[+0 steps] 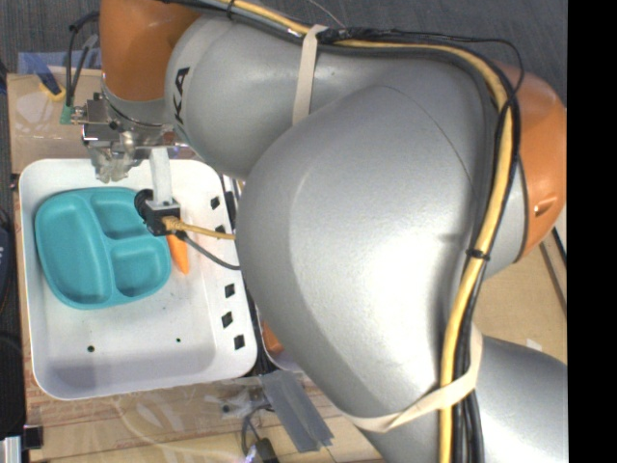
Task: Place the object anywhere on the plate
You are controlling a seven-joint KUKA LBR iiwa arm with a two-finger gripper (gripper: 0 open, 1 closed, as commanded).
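Note:
A teal plate (94, 246) with three compartments lies in the upper left part of the left bin (125, 355). An orange carrot-like object (179, 254) lies on the bin floor against the plate's right edge, just below the gripper's dark attachment. My gripper (114, 167) hangs from the orange wrist band at the bin's top edge, above the plate's upper rim. Its fingertips are blurred against the white bin wall.
The big grey arm covers the right bin and most of the right side of the view. A yellow cable (202, 231) runs from the arm to the gripper's side. The lower half of the left bin shows bare white floor.

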